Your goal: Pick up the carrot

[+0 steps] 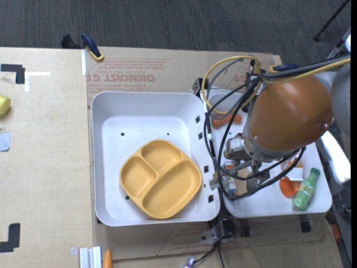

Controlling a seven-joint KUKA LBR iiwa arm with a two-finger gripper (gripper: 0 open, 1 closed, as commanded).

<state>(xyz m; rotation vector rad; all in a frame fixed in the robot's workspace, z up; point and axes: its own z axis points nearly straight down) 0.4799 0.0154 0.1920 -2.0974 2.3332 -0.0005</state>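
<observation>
An orange, elongated carrot (227, 119) lies near the back left of the right bin (268, 208), partly hidden behind black and yellow cables. My gripper (241, 175) hangs low over the left middle of the same bin, under the arm's big orange band (290, 113). It sits nearer the front than the carrot, roughly a hand's width away. The wrist and cables cover most of the gripper's tip.
The left bin (106, 149) holds a yellow divided plate (160, 177). A green bottle (305, 190), a white item and an orange piece (286, 187) lie at the right bin's front right. A yellow object (3, 105) sits on the bench at far left.
</observation>
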